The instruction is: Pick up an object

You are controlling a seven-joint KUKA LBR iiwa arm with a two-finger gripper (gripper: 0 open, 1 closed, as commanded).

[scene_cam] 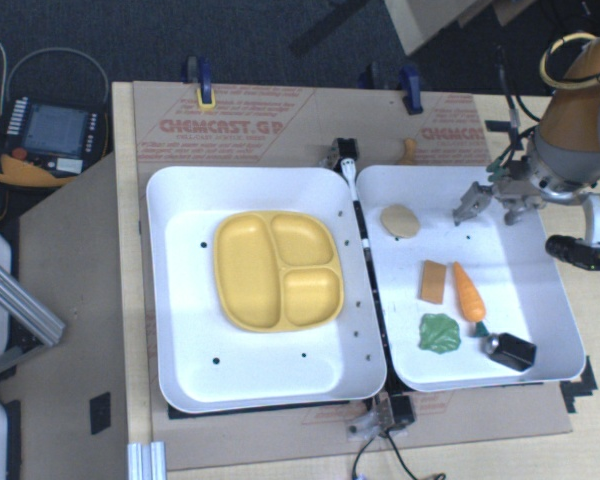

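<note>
Orange-banded arm (572,118) over right bin (540,268) far corner; fingers (490,203) spread, grasping nothing.

1. The arm (576,118), at the right edge of the frame, shows a broad orange band with a rounded, glossy surface.
2. Below the band sits a light grey collar, ring-shaped, forming the wrist.
3. A thin yellowish cable (565,53) loops above the orange section in the upper right of the frame.
4. Dark cables run down the left side of the arm toward the wrist.
5. The gripper (490,204) is metallic grey, built of small angular parts, with thin fingers splayed to the left and right beneath the wrist.
</note>
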